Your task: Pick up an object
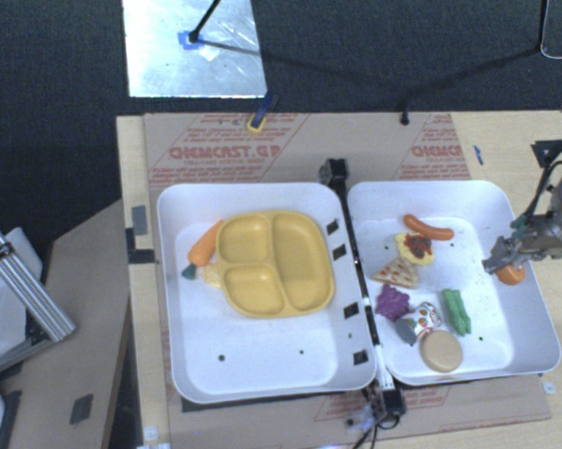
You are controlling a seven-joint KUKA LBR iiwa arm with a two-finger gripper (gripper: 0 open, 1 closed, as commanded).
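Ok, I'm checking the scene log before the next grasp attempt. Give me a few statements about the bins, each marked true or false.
1. The yellow divided plate lies in the left bin. True.
2. The toy carrot lies in the right bin. False: it is in the left bin, at the plate's left edge.
3. The hot dog lies in the right bin. True.
4. The pincer hangs over the left bin. False: it is at the right bin's right side, by an orange piece.

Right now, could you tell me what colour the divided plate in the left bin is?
The divided plate is yellow, seen in the camera view.
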